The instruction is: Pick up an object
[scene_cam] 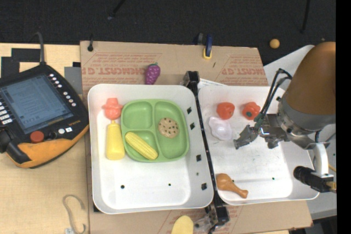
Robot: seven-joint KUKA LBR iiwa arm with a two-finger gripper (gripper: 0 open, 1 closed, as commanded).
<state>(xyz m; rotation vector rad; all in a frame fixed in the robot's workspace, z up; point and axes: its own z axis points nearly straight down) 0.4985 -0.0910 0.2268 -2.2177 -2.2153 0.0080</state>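
Observation:
My gripper point(256, 140) hangs over the middle of the right bin point(274, 186), fingers spread and nothing between them. Just to its left lies a pale translucent object point(220, 129). Farther back in that bin are a red tomato point(225, 110) and a red fruit with a green cap point(250, 110). A brown drumstick point(231, 185) rests near the front edge. In the left bin point(142, 189), a green divided plate point(137, 118) holds a cookie point(168, 127) and a corn cob point(141, 145). A yellow bottle point(114, 141) and a pink-orange toy point(112, 108) lie beside the plate.
Purple grapes point(152, 73) sit on the cardboard behind the left bin. A yellow object point(182, 224) lies in front of the bins. A control pendant point(38, 112) rests at the far left. The arm's orange band point(315, 76) rises over the right bin's far side.

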